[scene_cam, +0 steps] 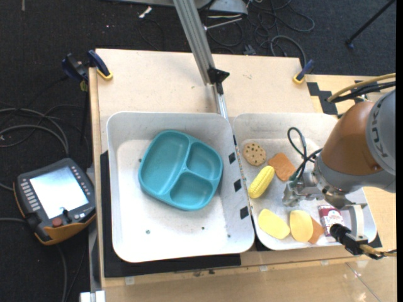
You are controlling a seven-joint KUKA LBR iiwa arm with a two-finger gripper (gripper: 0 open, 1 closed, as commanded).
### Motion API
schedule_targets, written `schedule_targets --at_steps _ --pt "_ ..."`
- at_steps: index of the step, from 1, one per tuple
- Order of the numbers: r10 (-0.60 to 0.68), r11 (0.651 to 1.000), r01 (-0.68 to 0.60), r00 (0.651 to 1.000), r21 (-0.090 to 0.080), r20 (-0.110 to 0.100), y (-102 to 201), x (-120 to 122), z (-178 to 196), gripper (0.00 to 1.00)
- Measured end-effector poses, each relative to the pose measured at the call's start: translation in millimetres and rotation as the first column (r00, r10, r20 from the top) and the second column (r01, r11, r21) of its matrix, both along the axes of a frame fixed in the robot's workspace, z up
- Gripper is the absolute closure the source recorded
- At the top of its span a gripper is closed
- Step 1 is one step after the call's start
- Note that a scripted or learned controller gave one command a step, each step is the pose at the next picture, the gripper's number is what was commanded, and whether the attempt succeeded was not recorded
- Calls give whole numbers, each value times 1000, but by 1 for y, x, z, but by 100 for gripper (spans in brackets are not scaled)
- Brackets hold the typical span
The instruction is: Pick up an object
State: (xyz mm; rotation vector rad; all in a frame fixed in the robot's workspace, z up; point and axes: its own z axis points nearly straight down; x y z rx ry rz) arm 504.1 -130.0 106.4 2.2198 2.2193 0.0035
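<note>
The right bin [244, 123] holds several toy foods: a brown cookie [254, 152], an orange slab [283, 166], a yellow corn cob [261, 181], a pale yellow piece [274, 223] and a yellow-orange piece [301, 226]. A small dark red and white packet [330, 218] lies at the bin's right. My gripper [294, 193] hangs low in this bin, just right of the corn and below the orange slab, above the yellow-orange piece. The grey and orange arm [356, 150] hides the bin's right side.
The left bin [126, 231] carries a teal divided plate [181, 168] near its middle. A slanted metal pole [195, 33] runs down to the wall between the bins. A teach pendant [53, 197] lies on the floor at the left.
</note>
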Motion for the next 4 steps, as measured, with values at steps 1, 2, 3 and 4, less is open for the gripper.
schedule_targets --at_steps 1,2,3,4 --pt "-1 1000 1 1000 -1 0 -5 -7 47 100" --pt "2 1000 -2 1000 -2 3 -13 -7 107 100" --pt "3 1000 -3 1000 -2 2 -13 -5 147 100" --pt "8 1000 -8 1000 1 -3 35 16 133 100"
